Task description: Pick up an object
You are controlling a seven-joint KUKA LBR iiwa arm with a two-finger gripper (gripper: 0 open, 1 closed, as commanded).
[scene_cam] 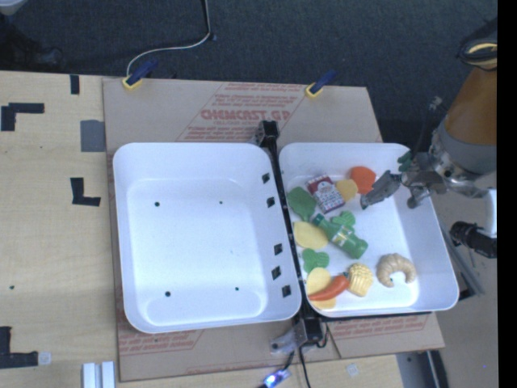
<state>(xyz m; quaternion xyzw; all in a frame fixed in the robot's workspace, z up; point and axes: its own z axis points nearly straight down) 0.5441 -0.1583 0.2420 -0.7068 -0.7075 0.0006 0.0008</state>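
The right bin [420,241] holds several toy foods. An orange-red piece [363,175] and a yellow piece [346,189] lie at the back, beside a red-and-white carton [325,194]. A green pepper [300,204], a green bottle [344,234] and a yellow lemon [309,235] sit in the middle. Corn [359,279], a croissant [396,269] and a red chili [329,291] lie near the front. My gripper [397,194] hovers over the bin's back right part, just right of the orange-red piece. It is open, with nothing between its fingers.
The left bin [194,233] stands next to the right one, joined by a black divider strip [277,217]. Both rest on a cardboard sheet [242,111] held by blue-yellow clamps [139,73]. A cable [202,23] runs across the dark floor behind.
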